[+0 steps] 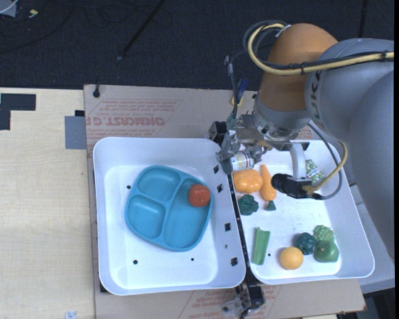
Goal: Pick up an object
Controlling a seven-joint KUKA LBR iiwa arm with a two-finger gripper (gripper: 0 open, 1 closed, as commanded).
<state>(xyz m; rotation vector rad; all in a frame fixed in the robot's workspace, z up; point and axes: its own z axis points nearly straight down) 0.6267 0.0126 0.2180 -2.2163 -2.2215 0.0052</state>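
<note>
My gripper (pixel 240 157) hangs over the back left corner of the right bin (pixel 359 244), just above a yellow-orange toy pepper (pixel 247 181). An orange carrot (pixel 268 184) lies right beside the pepper. In front of them sit a dark green broccoli piece (pixel 247 205) and a small green bit (pixel 270 205). Toward the front of this bin lie a green stick (pixel 261 244), an orange ball (pixel 291 258), a dark green piece (pixel 306 243) and a green pepper (pixel 326 250). I see nothing clearly held.
The left bin (pixel 113 258) holds a blue divided plate (pixel 159 211) with a red tomato (pixel 199 195) in its right compartment. A green-and-white packet (pixel 313 172) lies at the back right of the right bin. The arm's bulk covers that bin's back right.
</note>
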